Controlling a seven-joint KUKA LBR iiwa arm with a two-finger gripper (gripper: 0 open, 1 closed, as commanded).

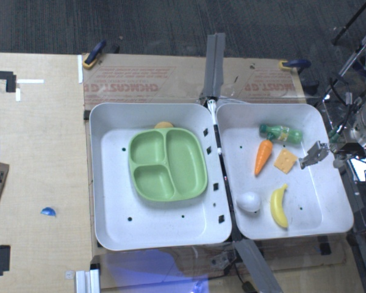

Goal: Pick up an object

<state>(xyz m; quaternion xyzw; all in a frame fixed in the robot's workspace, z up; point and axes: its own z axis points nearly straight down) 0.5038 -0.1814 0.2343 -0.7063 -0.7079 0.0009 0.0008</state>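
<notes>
The right bin held the candidates for picking. A carrot lay near the bin's middle, tip pointing down toward the near side. Just to its right I noted a yellow-orange cheese wedge, close to the carrot but apart from it. Above both, toward the far wall, lay a green bottle on its side. A banana lay in the near part of the bin, with a white ball just to its left, near the bin's left wall.

The gripper came in from the right edge and sat just right of the cheese wedge, low over the bin floor. I saw nothing between its fingers. I could not tell from my feed how wide it stood; the tip was small and grey against the white.

The left bin carried a green divided plate with three compartments, and a small orange object peeked out past the plate's far rim. A blue scrap lay on the wooden bench to the left.
</notes>
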